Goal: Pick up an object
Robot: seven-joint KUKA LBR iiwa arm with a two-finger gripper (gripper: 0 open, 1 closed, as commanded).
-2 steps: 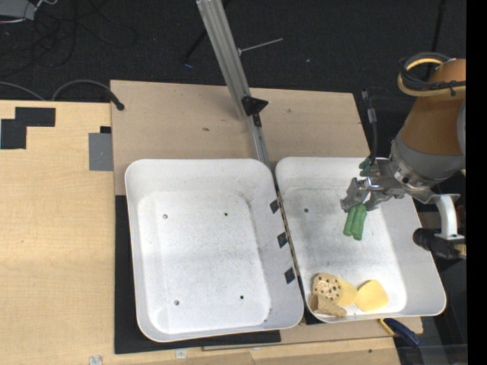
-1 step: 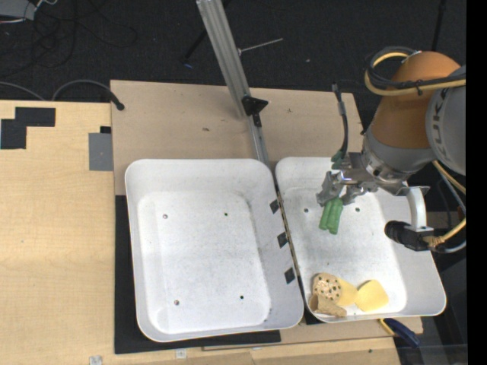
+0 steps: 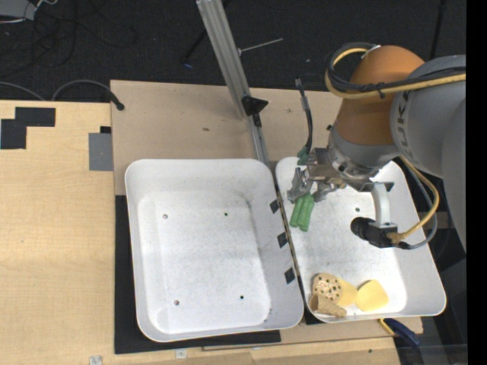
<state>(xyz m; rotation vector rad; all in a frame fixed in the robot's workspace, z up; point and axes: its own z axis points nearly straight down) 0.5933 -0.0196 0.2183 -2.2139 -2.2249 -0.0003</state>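
Bench: pale wood-grain top on dark floor, bearing two shallow white bins side by side, a slanted aluminium rail rising behind them.

Item 1, arm. Grey with orange band, reaching into the right bin (image 3: 426, 295). Gripper (image 3: 307, 187) hangs over that bin's left wall, near the divider between the bins.

Item 2, green object (image 3: 302, 213). Elongated, blunt-ended, matte green, lying at a slight tilt directly below the jaws, its upper end hidden under or among the fingers. Looks rigid and light (a judgement from shape alone). Its long side runs just beside the bin's left wall.

Jaw state: how wide the jaws stand, and whether they have the green object between them, cannot be told from this angle; metal parts crowd the spot.

Handling note: the step appears to be closing on or lifting the green object. To do it well, centre the jaws across its narrow width, not along its length, keep clear of the wall beside it, and raise straight up before any sideways travel.

Item 3, other contents. A speckled cookie-like piece (image 3: 326, 287) and a yellow block (image 3: 371, 296), touching or nearly so, well below the jaws at the near end of the bin.

Item 4, left bin (image 3: 144, 181), away from the jaws across the divider.
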